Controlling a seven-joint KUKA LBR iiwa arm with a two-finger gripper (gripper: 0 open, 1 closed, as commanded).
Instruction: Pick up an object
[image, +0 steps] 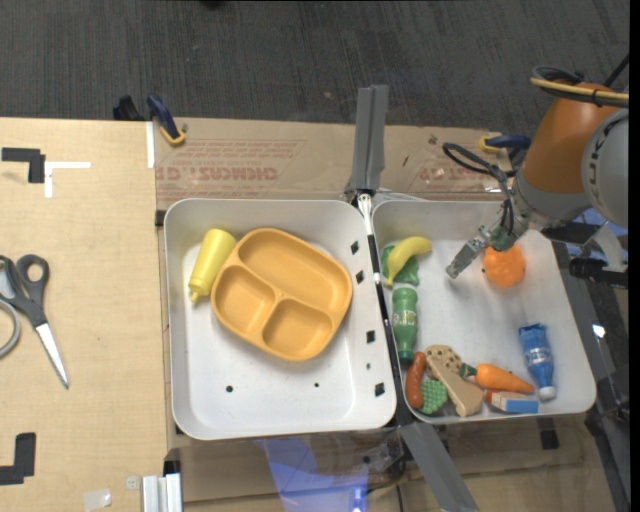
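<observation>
the end effector (487, 246) hangs low in the right bin (470, 320), near its back wall, with one grey finger (463, 260) splayed out to the left and the other lost against an orange ball (504, 267) that sits just beside it. the fingers look spread rather than pressed together, and the ball does not sit between them, so nothing is held; it reads as a grasp lined up on the ball, or one that has caught only its edge. the ball lies alone on bare floor, which makes it the easy target, while the rest is crowded along the bin's left and front sides: a banana (404, 253) over a green bottle (404, 315) against the divider, and a carrot (502, 378), a wooden piece (455, 378) and a blue tube (536, 355) packed at the front. the left bin (200, 400) carries a yellow tray (277, 292) with a yellow bottle (209, 262) tucked against it. scissors (35, 310) lie on the counter (80, 400), well apart from both bins.
</observation>
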